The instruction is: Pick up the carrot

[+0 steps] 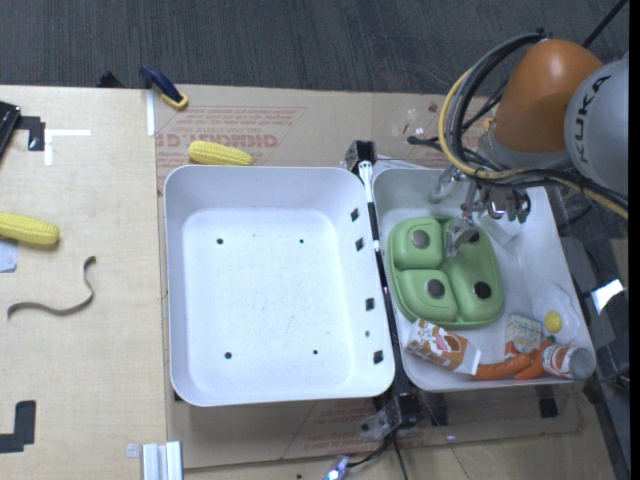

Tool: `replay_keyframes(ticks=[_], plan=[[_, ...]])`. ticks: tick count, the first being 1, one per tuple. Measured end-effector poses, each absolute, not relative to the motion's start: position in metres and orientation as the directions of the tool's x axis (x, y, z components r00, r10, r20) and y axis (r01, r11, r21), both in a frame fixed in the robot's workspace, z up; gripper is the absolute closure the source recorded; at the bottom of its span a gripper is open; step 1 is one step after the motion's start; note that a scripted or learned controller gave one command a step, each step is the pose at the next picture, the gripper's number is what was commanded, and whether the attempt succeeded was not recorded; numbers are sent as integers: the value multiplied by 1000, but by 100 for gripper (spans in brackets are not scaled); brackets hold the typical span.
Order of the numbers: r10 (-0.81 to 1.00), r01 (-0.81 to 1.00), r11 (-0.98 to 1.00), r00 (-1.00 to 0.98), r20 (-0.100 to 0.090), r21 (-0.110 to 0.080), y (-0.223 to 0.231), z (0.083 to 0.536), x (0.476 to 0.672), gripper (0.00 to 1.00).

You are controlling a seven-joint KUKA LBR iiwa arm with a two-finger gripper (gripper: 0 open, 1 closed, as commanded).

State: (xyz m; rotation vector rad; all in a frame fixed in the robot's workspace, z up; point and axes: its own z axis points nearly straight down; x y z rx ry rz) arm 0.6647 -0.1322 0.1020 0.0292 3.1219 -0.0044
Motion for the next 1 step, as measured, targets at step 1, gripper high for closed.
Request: replay_keyframes(ticks=[1], plan=[[144, 143, 989, -989, -26, 19, -210, 106, 659, 0]])
